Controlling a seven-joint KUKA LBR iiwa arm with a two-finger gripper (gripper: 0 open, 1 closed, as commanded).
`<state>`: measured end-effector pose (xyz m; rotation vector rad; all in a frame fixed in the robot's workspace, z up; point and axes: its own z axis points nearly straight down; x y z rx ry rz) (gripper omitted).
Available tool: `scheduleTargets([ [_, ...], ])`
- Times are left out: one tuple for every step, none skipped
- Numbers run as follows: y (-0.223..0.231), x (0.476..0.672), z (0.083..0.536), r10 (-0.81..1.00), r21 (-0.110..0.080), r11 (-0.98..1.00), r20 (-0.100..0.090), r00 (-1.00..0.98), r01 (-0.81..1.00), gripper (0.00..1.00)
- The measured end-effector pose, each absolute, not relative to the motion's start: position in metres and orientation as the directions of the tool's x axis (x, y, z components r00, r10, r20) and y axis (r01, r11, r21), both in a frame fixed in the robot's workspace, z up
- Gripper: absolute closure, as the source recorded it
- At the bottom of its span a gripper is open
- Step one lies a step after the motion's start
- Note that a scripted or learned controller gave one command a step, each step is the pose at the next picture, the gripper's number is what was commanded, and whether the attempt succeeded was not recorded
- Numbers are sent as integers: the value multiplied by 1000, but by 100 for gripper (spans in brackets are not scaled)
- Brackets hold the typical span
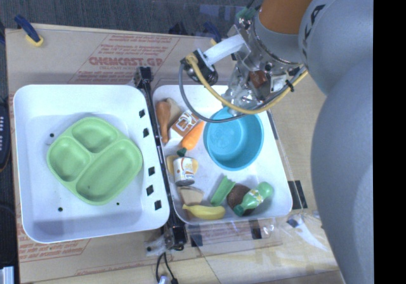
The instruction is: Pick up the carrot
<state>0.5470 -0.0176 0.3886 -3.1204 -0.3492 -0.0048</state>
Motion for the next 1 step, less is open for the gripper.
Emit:
scheduleTargets([
  [-17,546,384,221,-1,-975,-5,975,221,0],
])
